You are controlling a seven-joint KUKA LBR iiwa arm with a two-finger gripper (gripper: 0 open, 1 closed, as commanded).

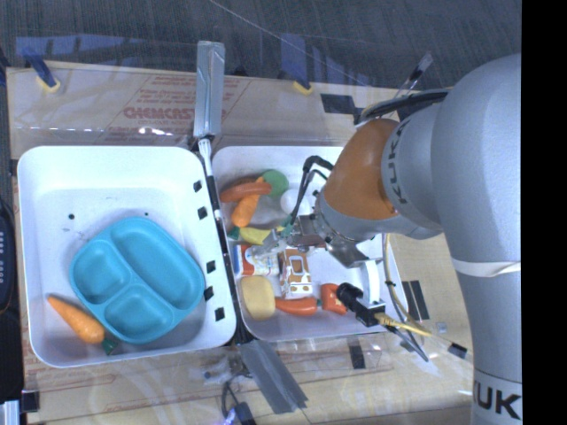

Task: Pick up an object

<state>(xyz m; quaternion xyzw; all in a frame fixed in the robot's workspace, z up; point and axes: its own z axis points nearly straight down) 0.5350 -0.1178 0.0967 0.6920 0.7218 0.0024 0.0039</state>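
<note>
Camera view, looking down at a slant on a bench (106, 96) with two shallow white bins side by side. The grey arm (461, 149) with its orange band (359, 171) enters from the right of the frame and bends down over the right bin (257, 330), at centre. Its tool (297, 233) sits low among a crowded heap of toy food, probably lowered there to try for a grasp; whether it is open or closed, or has hold of anything, I cannot tell.

The candidates for picking lie packed together in that bin: an orange carrot-like piece (245, 207) and a green piece (275, 181) towards its upper part, a yellow piece (252, 235) at mid-height, a pale block (258, 297) and a red-orange piece (297, 305) near the lower edge. Their crowding could foul a clean grip.

The left bin (53, 171) holds a blue divided tray (137, 277) and a second carrot (75, 319) at lower left, well apart from the tool.
</note>
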